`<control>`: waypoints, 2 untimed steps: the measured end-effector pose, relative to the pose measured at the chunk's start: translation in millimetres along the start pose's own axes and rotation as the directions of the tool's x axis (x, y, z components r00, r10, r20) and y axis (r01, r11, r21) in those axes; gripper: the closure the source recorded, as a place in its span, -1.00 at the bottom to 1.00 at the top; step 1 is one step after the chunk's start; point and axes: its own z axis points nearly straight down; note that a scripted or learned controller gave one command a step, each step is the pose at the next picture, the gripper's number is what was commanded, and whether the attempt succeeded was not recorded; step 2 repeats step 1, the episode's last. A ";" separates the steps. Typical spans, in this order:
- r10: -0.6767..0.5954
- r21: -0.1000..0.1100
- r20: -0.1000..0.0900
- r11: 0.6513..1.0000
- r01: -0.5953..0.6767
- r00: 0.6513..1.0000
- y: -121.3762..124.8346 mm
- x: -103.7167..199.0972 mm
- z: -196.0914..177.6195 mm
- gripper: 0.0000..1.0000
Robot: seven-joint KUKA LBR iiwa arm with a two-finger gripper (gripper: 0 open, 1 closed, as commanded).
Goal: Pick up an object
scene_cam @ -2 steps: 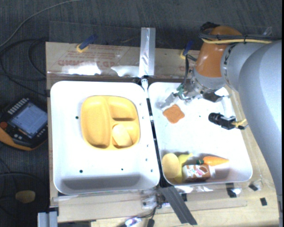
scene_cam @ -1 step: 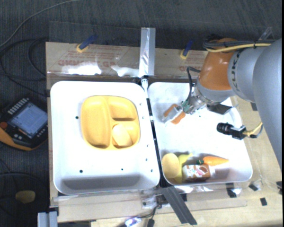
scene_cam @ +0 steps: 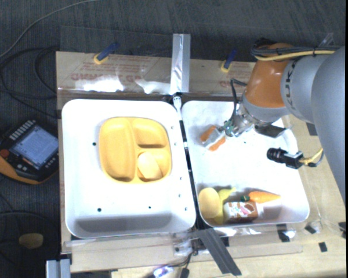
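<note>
Grey arm bent over right bin [scene_cam: 290,213], gripper [scene_cam: 230,128] beside orange piece [scene_cam: 211,138]

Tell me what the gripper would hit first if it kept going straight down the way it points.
Probably the small orange piece lying in the right bin: the gripper points down-left at it. Depth is unclear from this slanted view.

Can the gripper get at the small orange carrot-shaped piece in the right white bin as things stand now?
Probably yes. The gripper is right beside the small orange carrot-shaped piece, which lies alone on the bare floor of the right white bin, nothing covering it.
</note>
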 end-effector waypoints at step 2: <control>0.063 0.014 -0.005 0.998 -0.063 0.998 51.3 57.0 -83.6 1.00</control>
